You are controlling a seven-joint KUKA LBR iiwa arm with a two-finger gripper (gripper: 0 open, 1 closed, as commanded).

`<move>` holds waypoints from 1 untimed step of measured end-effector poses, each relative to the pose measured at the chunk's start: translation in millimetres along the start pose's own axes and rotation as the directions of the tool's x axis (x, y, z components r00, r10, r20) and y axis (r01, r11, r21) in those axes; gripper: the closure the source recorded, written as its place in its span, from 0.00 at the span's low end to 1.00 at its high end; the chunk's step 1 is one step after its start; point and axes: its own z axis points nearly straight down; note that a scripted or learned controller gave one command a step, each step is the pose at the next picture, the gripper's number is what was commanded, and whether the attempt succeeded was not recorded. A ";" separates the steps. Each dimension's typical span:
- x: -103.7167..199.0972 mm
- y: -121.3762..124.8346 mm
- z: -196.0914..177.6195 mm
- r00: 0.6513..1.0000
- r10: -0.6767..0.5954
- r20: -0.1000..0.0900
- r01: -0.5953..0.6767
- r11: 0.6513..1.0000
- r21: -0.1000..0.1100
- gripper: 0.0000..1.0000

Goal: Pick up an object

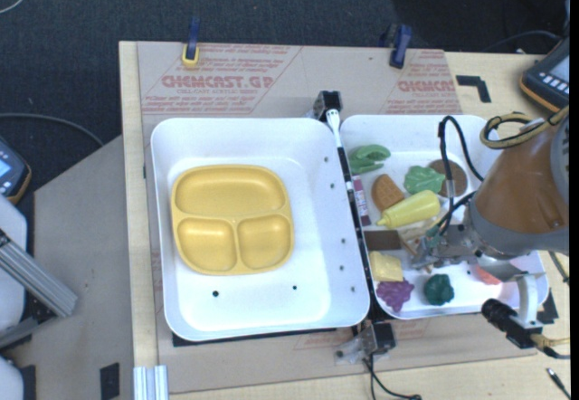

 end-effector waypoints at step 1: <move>1.5 -0.4 -42.1 1.000 -0.002 0.004 0.002 1.000 -0.004 1.00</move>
